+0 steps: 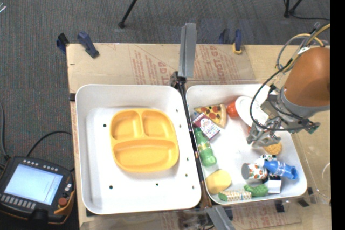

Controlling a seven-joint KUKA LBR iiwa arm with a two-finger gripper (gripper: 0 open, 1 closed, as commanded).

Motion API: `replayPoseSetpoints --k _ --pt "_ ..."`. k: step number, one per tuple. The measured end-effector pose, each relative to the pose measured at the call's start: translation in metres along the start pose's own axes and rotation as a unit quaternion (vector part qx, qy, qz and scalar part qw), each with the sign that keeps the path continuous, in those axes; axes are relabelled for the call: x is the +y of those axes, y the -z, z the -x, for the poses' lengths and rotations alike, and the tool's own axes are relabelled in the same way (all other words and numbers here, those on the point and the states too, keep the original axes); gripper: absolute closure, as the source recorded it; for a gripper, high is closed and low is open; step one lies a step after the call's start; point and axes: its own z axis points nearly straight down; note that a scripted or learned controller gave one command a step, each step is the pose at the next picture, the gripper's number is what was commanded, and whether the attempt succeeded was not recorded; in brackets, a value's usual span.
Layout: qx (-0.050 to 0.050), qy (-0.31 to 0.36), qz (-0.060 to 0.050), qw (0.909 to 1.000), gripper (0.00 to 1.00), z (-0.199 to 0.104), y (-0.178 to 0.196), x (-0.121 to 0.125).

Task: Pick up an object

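Over the right bin (299, 168), near its right wall, the gripper (262, 137) hangs low above a small orange-brown piece (273, 147) — its fingers are blurred together, so I cannot tell how far apart they stand or whether anything sits between them. Around it lie a pizza slice (212, 112), a white plate (247, 109), a red-and-white card box (206, 126), a green bottle (205, 150), a yellow lemon (218, 180) and a blue toy (281, 168). The left bin (86, 169) holds a yellow divided tray (144, 139) — flat, near the middle.
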Motion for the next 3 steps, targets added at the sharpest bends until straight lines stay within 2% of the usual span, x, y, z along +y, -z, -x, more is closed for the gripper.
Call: replayPoseSetpoints --k 1,2,3 --pt "0.000 0.000 0.000 1.0000 0.00 0.000 0.000 0.000" --pt "0.002 -0.028 0.000 0.9996 0.00 -0.006 -0.011 0.007" --pt "-0.002 -0.120 -0.004 0.9928 0.00 -0.058 -0.008 0.050"
